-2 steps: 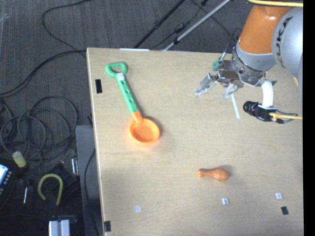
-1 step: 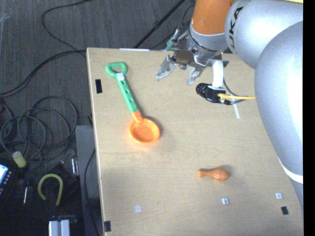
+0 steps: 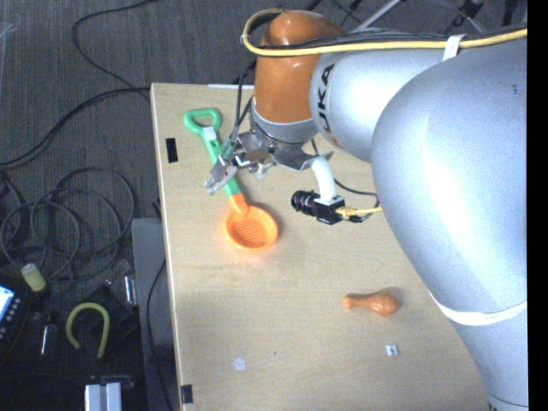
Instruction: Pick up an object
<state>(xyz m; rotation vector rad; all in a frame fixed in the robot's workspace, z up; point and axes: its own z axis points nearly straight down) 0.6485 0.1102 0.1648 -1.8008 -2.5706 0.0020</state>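
Orange sieve-scoop toy (image 3: 250, 227) is lying on the tan wood surface (image 3: 300, 349), round mesh bowl toward the camera, green handle (image 3: 208, 137) running up and away to a loop end near the top left corner. Grey arm (image 3: 428, 135) with the orange band (image 3: 289, 67) is reaching in from the right and filling most of the right side. Gripper (image 3: 223, 176) is sitting right at the scoop's handle, about where the green part is meeting the orange neck. One metal finger (image 3: 217, 181) is showing on the left side of the handle, touching or nearly touching it; the other side is hidden under the wrist hardware, so cannot tell if the fingers are apart or clamped on the handle. Scoop bowl is appearing to rest flat on the surface, not lifted.

Small black cylindrical part (image 3: 317, 205) with a white bracket and yellow cable is hanging off the wrist, just right of the scoop bowl. Tan drumstick-shaped toy (image 3: 373, 302) is lying lower right on the surface, well apart from the scoop, close to the arm's big grey housing. Black marker patch (image 3: 171, 150) is sitting near the left edge. Dark carpet with black cables (image 3: 68, 212) is running along the left of the bench, with a yellow-green curved piece (image 3: 87, 324) on the floor.
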